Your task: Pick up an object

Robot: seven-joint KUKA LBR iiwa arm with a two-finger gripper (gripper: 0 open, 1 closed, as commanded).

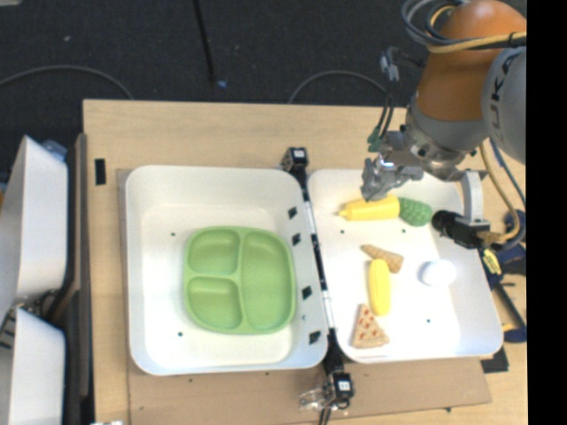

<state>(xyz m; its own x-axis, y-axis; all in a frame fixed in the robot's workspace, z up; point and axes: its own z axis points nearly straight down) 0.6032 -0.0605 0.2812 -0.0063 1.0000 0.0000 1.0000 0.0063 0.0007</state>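
Overhead, two shallow white bins sat side by side on a tan wood counter (106, 388). The left bin (151, 193) held a smooth green divided plate (239, 279) w/ three compartments, set near the middle, w/ bare white floor all round it. The right bin (469, 326) held the items: a toy corn cob (385, 209), yellow body w/ bumpy green husk end, near the far edge; a small tan wedge (383, 257) mid-bin; a smooth yellow banana-like piece (378, 287) just below it; a pizza-slice toy (368, 328) near the front left edge; a white round piece (435, 273) toward the right side. The tool (381, 180) hung at the cob's top, approx touching; whether it was wide or narrow couldn't be told. The front right corner of that bin had open floor.
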